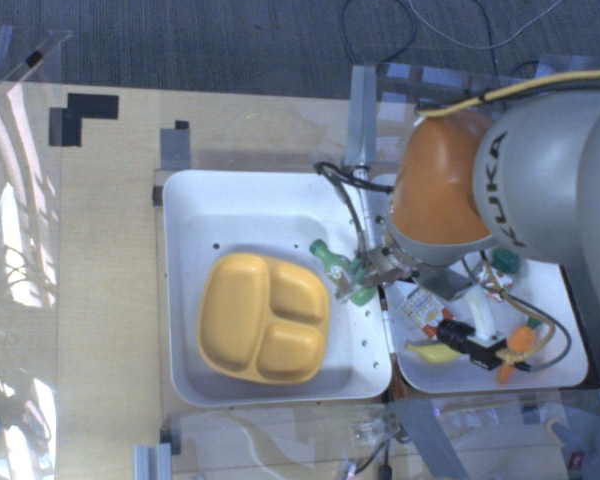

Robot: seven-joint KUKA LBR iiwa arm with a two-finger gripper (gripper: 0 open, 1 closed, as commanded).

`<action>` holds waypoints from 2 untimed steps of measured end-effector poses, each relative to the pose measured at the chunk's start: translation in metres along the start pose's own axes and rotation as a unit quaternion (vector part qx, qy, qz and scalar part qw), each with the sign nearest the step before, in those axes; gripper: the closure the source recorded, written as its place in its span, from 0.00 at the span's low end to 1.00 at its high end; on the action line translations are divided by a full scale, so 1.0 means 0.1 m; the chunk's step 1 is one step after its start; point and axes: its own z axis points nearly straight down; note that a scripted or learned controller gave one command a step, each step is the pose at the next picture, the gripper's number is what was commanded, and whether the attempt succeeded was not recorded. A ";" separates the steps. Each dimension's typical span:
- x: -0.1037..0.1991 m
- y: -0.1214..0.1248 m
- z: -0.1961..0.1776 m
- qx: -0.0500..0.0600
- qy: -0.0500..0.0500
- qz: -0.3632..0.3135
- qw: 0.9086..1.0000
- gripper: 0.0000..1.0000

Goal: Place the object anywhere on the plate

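Yellow plate (264, 317) sits lower-centre in left bin (180, 268). Green object (332, 260) just right of plate's upper edge, at tool (368, 271); grip state can't tell. Transport step, prob.; next needs leftward shift over plate, then release.

Single fixed camera, mounted above the worktop (100, 298), looking down at a slant. Far edge of worktop toward top of frame, with dark carpeted floor (230, 18) beyond it. Both white bins framed side by side: left bin (185, 268) near centre and seen whole, right bin (570, 353) at lower right, partly covered by the arm (520, 183). Arm entering from the right, close to the lens and looming large. Mid-range framing, worktop edges cropped at left and bottom. No second view, so no overlap.
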 end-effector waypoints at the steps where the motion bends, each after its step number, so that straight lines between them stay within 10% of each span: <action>1: 0.36 0.61 0.15 0.001 0.000 0.136 0.991 1.00; 2: 0.82 0.61 0.01 0.000 -0.001 0.084 0.996 1.00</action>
